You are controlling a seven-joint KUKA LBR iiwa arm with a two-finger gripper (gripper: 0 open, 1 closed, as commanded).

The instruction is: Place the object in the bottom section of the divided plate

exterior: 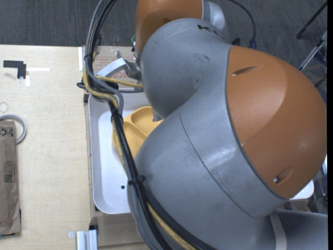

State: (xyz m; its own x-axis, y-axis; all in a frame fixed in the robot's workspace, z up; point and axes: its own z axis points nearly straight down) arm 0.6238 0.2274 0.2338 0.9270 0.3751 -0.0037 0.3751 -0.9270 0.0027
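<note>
1. The arm [223, 139] fills the right and middle, in front of most of the bin [104, 191].
2. The plate [136, 132] lies in the bin, its right part hidden behind the arm.
3. Cables [112, 100] run down over the bin's left part and across the plate.
4. A bag [9, 181] lies on the bench [47, 139], well left of the bin.

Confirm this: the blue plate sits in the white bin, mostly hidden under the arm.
Wrong in one respect: the plate is yellow, not blue. The camera view shows its yellow rim and sections in the white bin, mostly hidden under the arm.
</note>
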